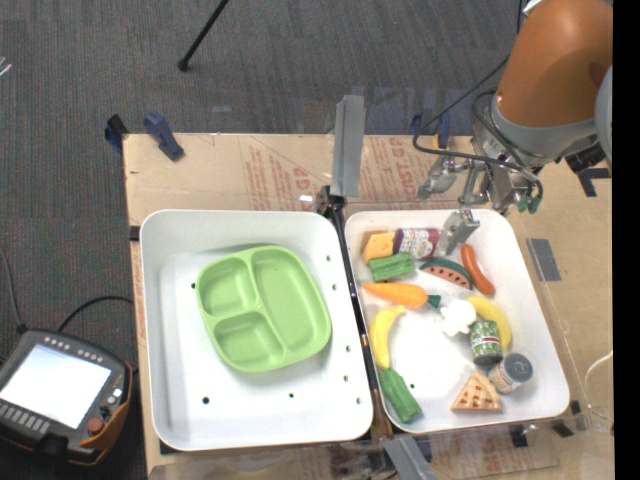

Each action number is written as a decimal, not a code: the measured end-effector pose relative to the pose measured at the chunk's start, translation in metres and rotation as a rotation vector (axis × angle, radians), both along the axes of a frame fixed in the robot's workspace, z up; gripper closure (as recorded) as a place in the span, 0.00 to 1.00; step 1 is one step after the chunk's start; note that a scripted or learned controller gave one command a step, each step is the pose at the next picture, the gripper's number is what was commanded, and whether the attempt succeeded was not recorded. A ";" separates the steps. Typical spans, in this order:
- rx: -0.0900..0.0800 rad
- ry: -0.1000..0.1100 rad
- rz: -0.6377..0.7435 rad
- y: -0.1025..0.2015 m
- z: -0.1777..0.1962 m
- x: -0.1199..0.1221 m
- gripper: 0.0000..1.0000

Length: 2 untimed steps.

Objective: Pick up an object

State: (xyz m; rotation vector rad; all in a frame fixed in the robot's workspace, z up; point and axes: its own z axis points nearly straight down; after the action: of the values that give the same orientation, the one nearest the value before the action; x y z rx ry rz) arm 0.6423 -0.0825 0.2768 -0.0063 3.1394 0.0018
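Note:
My gripper (449, 208) hangs over the far edge of the right bin (535, 313), its fingers apart with nothing between them. One grey fingertip (460, 230) hovers just above a purple-labelled bottle (418, 241) and a watermelon slice (443, 272). The bin also holds an orange cheese wedge (378, 245), a green vegetable (391, 266), a red sausage (477, 269), a carrot (397, 294), two bananas (383, 333) (492, 318), a green can (486, 341), a small tin (513, 371), a pizza slice (476, 396) and a cucumber (402, 395).
The left bin (170, 388) carries a green divided plate (263, 306). A grey upright post (348, 148) stands behind the gap between the bins. A teach pendant (60, 393) lies on the floor at the lower left.

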 end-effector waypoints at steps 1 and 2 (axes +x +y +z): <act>0.003 0.016 0.067 -0.035 -0.137 -0.039 0.00; 0.001 0.008 0.026 -0.106 -0.192 -0.080 0.00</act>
State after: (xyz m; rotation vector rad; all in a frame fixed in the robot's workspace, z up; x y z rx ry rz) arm 0.5623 -0.1885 0.0843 -0.0465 3.1470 0.0042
